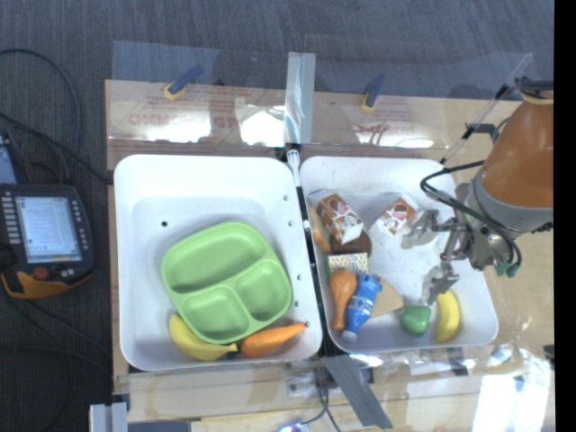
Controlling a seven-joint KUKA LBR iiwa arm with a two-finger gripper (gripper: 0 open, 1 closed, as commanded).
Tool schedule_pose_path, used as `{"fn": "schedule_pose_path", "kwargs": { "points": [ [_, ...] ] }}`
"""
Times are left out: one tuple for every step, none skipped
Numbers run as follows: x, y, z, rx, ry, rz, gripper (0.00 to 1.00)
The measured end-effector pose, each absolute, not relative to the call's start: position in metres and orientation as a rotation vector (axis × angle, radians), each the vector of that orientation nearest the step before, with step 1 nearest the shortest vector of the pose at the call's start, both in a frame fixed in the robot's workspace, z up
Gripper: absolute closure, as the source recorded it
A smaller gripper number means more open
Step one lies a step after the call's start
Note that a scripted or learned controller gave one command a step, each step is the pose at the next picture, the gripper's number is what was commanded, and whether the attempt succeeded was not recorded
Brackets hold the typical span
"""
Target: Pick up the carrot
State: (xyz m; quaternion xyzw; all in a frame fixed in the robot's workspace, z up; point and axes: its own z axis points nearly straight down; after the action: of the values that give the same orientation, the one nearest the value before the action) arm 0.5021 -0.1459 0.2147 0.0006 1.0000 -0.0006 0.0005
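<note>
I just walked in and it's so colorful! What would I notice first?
Probably the bright green divided plate in the left bin, with an orange carrot and a banana beside it. Next, the robot's hand hovers over the toy-filled right bin.

The carrot [273,338] was a smooth orange piece, thick and rounded at one end and tapering toward the other. It lay flat on the floor of the left bin [135,241], in that bin's near right corner, its length running roughly left to right with the narrower tip pointing right and slightly up toward the divider between the bins. It sat just below the edge of the green divided plate [225,277], and its left end touched a yellow banana [200,342].
</note>
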Motion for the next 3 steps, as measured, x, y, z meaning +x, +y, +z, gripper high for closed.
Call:
{"fn": "schedule_pose_path", "kwargs": {
  "points": [
    [0.483, -0.092, 0.142, -0.171, 3.143, 0.004, 0.00],
    [0.509, -0.096, 0.104, -0.260, 3.108, -0.009, 0.00],
    [0.508, -0.096, 0.111, -0.264, 3.112, -0.014, 1.00]
  ]
}}
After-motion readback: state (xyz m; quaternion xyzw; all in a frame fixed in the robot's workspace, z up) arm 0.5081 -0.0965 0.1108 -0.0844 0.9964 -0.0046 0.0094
